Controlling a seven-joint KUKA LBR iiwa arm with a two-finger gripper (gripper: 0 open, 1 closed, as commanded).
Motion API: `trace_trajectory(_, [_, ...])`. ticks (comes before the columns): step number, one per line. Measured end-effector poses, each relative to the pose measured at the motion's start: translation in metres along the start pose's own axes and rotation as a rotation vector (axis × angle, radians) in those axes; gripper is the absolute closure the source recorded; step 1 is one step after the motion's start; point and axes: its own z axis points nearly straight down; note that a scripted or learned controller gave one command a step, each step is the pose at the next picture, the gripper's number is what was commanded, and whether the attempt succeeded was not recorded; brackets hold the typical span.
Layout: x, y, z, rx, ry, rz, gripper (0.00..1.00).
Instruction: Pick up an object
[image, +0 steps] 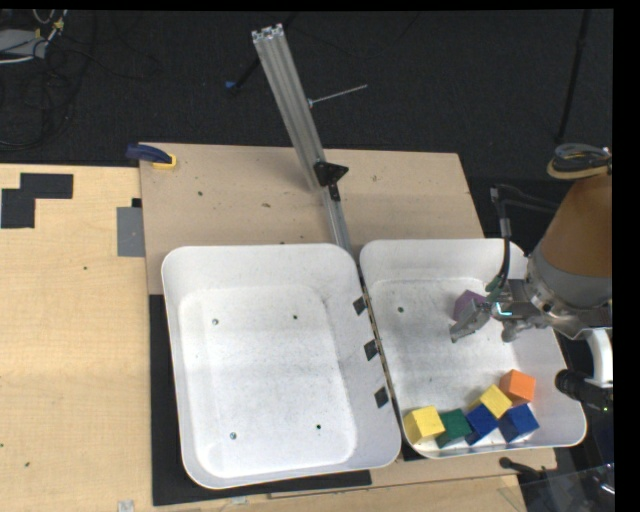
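Jaws look closed on a purple block (467, 304) at the gripper (474, 318), three o'clock in the right bin (420, 262); I'd lift straight, slowly, clear of the blocks (480, 415) at five.

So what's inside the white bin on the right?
The right bin holds colored blocks clustered at its near edge and a purple object by the gripper. The arm covers its far right side.

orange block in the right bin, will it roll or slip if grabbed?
Probably won't roll: the orange block looks flat-faced. It likely feels stiff and light, like a small toy cube. It sits against the yellow block and blue block, so a push may shove those too.
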Motion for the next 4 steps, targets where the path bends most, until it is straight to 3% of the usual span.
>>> trace_trajectory(1, [-0.001,0.001,-0.002,-0.005,-0.001,0.002,0.0])
trace_trajectory(2, [-0.002,0.006,0.06,0.001,0.0,0.002,0.0])
trace_trajectory(3, [-0.002,0.008,0.105,-0.007,-0.001,0.003,0.0])
trace_trajectory(4, [-0.003,0.007,0.094,-0.006,0.0,0.011,1.0])
